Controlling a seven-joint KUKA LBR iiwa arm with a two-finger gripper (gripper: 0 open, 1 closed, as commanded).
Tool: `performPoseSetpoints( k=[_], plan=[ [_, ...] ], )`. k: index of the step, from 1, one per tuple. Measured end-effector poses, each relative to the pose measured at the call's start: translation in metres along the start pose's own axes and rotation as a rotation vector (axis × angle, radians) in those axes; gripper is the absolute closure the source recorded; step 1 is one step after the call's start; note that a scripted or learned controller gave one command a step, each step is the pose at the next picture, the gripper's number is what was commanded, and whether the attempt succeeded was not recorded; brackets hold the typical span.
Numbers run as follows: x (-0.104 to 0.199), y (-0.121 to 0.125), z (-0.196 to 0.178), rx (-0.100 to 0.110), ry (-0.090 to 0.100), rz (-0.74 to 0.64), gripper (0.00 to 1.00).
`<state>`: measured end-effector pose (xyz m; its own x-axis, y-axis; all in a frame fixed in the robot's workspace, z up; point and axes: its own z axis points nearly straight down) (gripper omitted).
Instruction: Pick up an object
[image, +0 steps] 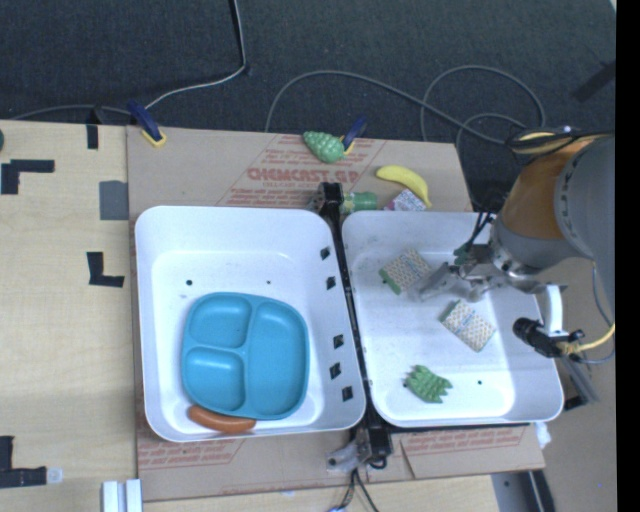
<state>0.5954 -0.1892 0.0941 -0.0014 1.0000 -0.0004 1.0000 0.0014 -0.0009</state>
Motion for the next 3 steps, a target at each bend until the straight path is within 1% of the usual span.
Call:
performPoseSetpoints(
  k=[1,2,3],
  plan=[
    [-0.033,0.063,0.007,-0.003,0.001,-0.002,0.00],
    [0.049,-0.012,0.002,0.002,0.002,-0.001,0.00],
    [0.029,0.066,-0.028,-0.002,-0.001,-0.001,0.00]
  ],
)
